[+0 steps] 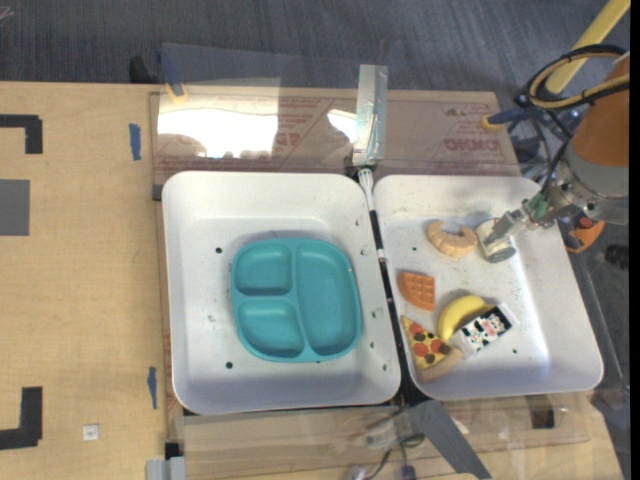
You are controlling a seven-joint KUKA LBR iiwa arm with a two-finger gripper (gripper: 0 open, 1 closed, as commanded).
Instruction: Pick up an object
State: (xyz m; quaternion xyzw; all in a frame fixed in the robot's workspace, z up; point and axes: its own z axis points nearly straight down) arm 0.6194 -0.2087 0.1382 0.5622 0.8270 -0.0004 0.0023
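Candidate objs all sit in the right bin [560,363]. Croissant-like pastry [450,238], tan, curved, matte, long axis runs roughly left-right, lies in far-left part of that bin, just beside the gripper [497,240]. Gripper is low over the bin floor, right next to the pastry's right end; nothing visibly between the fingers. Can't tell if fingers are open or closed, too blurry/small.

Nearer: orange waffle piece [418,289], squarish w/ grid texture, flat. Banana [459,314], yellow, smooth, curved, long axis slants from near-left up to far-right. Touching its near-right side: small black/white patterned block [485,330], boxy, tilted along the same slant. Pizza slice [428,347], wedge shape, red spots on tan, its narrow end toward the waffle, at near-left of bin, touching or nearly touching the banana.

Left bin [190,298]: teal plastic divided plate [296,300], rounded rectangle, 3 compartments, smooth, sits about centre.

Both bins white, shallow, rounded corners, side by side w/ rims touching. Arm [600,148] comes in from right, orange band above wrist, cables around it. Wood-tone bench [70,298] on the left, blue tape bits on it.
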